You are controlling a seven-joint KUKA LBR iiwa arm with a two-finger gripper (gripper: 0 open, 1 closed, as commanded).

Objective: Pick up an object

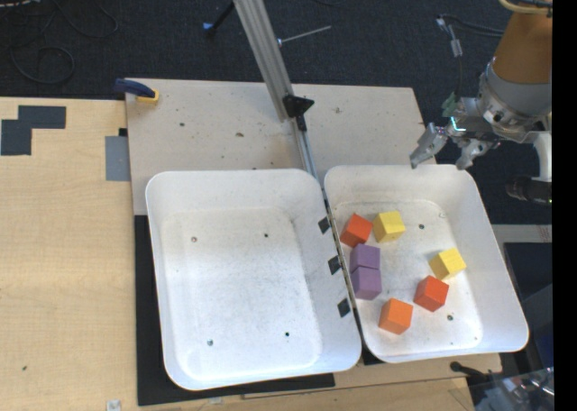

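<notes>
My gripper (446, 153) hangs above the far edge of the right bin (500, 265), its two fingers spread apart with nothing between them. Below it in the bin lie several blocks. A red block (356, 229) and a yellow block (389, 225) sit near the bin's far left. A purple block (365, 271) lies along the left wall. Another yellow block (447, 262) and a red block (431, 293) sit further right, and an orange block (395, 315) is nearest the front.
The left bin (234, 283) sits beside the right one, with black clips along the shared wall. A slanted aluminium rail (266, 44) rises behind the bins. A blue and yellow clamp (137, 89) sits at the board's far left corner.
</notes>
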